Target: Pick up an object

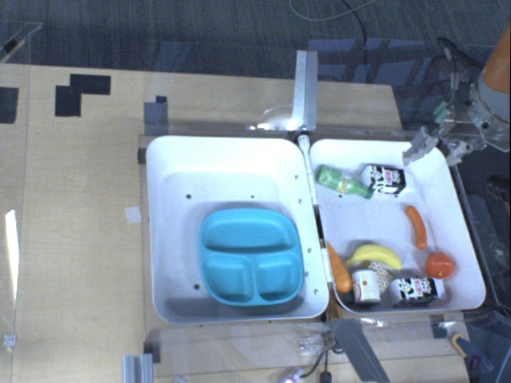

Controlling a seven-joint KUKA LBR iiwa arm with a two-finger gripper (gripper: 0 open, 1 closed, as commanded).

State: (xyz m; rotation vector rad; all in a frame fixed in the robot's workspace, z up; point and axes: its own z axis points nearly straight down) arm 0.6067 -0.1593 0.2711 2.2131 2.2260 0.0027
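My gripper [436, 150] hangs over the back right corner of the right bin [463, 214], open, with nothing between its fingers. Below and left of it lie a green bottle [343, 182] and a black-and-white can [384, 179]. An orange sausage [415, 225] lies toward the bin's right side. Along the front are a carrot [338, 270], a banana [375, 255], a small white cup [366, 286], a second black-and-white can [415, 289] and a red tomato [440, 265].
The left bin [172, 214] holds a blue divided plate [251, 255]. A metal post [306, 90] rises behind the seam between the bins. Wooden bench top stretches to the left, and cables lie on the dark floor behind.
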